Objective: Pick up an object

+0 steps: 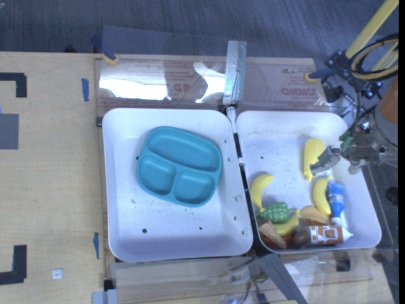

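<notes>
Here, banana [311, 156] lengthwise upright, jaws beside

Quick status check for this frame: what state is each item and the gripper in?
Blue divided plate: upright in left bin, compartments bare.
Top banana: lying loose in right bin, beside the gripper.
Blue-and-white tube: lying flat.
Gripper: above right bin, nothing seen held.

You can't tell how the gripper [334, 157] fingers stand; the arm [387, 106] is cut off at the right edge, and the piled toys [297, 227] overlap.
</notes>
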Controlling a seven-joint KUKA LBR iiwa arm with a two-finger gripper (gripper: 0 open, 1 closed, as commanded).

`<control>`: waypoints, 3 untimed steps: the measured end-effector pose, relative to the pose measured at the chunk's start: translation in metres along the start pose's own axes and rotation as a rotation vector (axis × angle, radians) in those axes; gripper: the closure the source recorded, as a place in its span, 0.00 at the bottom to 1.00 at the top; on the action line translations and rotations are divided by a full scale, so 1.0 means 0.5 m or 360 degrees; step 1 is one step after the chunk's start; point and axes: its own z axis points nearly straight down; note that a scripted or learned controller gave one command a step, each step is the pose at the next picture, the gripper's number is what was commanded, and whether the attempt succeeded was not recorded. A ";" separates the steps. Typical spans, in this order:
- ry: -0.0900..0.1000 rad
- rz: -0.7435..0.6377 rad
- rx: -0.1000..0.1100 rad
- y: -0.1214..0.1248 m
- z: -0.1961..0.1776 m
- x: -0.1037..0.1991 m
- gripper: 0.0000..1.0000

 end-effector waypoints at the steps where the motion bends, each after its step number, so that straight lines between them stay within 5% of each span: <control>1: -0.0009 0.0093 -0.0026 0.074 0.281 -0.041 0.00; 2: -0.0004 0.0096 -0.0010 0.069 0.272 -0.038 1.00; 3: 0.0001 0.0383 -0.0013 0.084 0.054 0.083 1.00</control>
